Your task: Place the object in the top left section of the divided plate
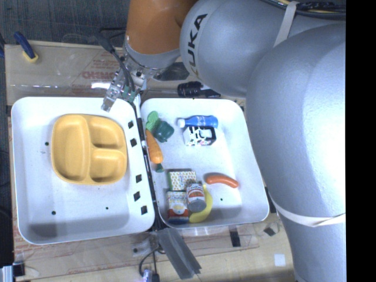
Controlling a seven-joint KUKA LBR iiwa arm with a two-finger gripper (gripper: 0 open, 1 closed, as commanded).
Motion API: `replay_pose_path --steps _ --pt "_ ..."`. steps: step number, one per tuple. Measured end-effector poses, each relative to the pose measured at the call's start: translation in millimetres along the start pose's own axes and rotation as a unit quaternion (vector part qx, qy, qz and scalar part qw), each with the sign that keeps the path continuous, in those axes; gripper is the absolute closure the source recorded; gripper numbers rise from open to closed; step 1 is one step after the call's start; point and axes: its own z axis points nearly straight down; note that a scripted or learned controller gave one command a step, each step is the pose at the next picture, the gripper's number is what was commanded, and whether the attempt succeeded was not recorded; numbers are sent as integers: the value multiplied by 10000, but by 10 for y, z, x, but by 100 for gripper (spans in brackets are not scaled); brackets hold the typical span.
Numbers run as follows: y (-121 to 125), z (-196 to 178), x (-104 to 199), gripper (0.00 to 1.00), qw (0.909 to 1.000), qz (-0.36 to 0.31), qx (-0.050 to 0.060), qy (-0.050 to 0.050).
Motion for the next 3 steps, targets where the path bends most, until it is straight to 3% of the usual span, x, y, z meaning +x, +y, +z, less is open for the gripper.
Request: replay_pose_path --steps 1,2,3 --pt "20 74 424 100 9994 -352 6 10" --pt "-654 -317 -146 100 9999 107 4 -3" --pt "-454 539 161 100 9912 -1325 4 12"
